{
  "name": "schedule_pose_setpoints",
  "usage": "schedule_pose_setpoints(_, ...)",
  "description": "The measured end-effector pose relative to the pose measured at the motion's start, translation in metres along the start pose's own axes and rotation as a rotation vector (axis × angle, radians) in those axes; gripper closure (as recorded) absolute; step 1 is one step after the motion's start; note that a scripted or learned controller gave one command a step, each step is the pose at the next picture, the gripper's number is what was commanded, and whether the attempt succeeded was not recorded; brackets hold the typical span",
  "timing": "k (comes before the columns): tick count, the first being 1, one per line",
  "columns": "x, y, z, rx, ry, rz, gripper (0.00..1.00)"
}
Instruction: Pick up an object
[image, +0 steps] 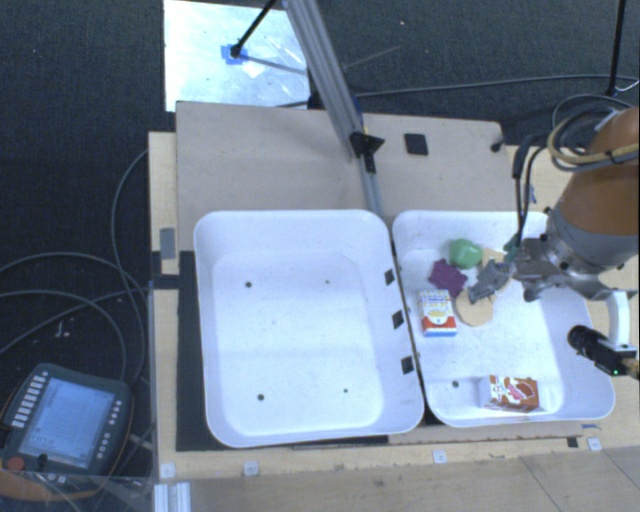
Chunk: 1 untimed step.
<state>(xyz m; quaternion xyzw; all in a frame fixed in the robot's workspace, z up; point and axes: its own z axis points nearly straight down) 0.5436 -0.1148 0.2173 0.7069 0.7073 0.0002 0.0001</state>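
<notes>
We see the claw (487, 284) low in the right bin (575, 400), over a tan disc (476, 312) beside a purple toy (446, 274). We cannot tell its state.

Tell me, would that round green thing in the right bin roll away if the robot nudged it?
Probably. The round green ball-like object looks smooth and curved, so a nudge could roll it. The purple crumpled piece lying beside it might stop it on that side. It looks light, though that is a guess.
</notes>
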Motion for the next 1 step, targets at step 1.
schedule_pose_setpoints(1,0.0432,0.1353,0.0284,0.0,0.001,-0.004,0.0)
